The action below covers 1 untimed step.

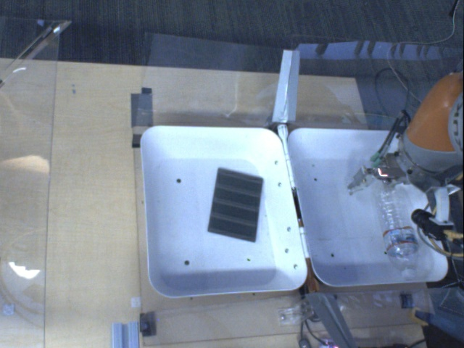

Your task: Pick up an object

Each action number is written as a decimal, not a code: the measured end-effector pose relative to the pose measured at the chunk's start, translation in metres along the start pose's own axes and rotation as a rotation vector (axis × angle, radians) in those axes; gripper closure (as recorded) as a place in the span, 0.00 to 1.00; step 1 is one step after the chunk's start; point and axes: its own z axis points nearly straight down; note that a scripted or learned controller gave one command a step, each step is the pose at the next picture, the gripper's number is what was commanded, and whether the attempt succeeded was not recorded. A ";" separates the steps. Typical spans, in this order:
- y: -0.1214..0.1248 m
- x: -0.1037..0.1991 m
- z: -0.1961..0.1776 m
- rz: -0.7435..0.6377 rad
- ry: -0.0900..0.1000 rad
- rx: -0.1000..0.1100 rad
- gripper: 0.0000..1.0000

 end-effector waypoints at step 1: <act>0.046 -0.009 0.013 0.170 0.000 -0.002 0.00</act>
